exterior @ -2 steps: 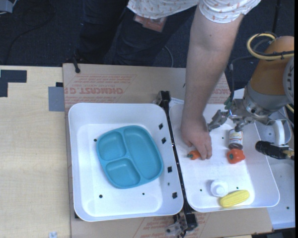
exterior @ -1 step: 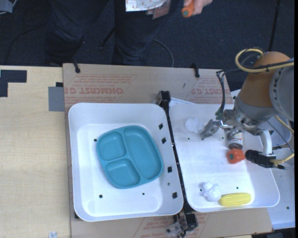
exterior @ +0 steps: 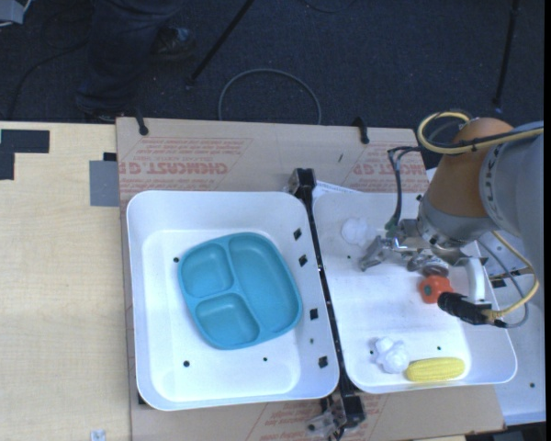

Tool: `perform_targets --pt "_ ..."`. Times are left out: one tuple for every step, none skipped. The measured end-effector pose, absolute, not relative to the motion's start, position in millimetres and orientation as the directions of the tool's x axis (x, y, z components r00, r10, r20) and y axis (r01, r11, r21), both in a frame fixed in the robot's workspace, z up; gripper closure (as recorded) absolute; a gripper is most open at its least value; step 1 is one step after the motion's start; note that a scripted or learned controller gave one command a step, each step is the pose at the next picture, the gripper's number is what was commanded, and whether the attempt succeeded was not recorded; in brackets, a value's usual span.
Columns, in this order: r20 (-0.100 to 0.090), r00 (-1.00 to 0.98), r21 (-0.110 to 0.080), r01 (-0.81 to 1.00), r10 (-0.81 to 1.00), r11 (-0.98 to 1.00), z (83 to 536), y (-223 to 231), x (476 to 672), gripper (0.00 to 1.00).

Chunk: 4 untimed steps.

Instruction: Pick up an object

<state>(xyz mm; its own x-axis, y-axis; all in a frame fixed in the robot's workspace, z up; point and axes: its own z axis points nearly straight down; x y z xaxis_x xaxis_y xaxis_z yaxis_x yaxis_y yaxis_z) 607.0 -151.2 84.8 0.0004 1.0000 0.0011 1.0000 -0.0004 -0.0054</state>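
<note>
Two white bins (exterior: pixel 156 246), cardboard (exterior: pixel 184 159) beneath, mirrored red print, unreadable

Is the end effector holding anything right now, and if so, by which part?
Nothing is held. The end effector hangs open over the right bin, with no object between its fingers.

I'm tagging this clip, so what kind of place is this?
Probably a robotics lab test bench: a grey arm reaches over two white bins, with tripod legs and cables on dark carpet behind.
</note>
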Motion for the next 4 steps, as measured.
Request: perform_targets --pt "0.001 0.002 -0.004 1.0 1.0 -0.002 97.5 -152.2 607.6 1.0" --pt "-0.001 0.0 0.002 1.0 1.0 0.0 142.2 -155.7 614.4 1.0" --pt "-0.001 -0.001 0.005 1.0 1.0 0.001 206.1 -157.5 618.1 1.0" --pt "-0.001 -0.002 0.003 1.0 1.0 0.002 249.4 -158.8 618.7 1.0"
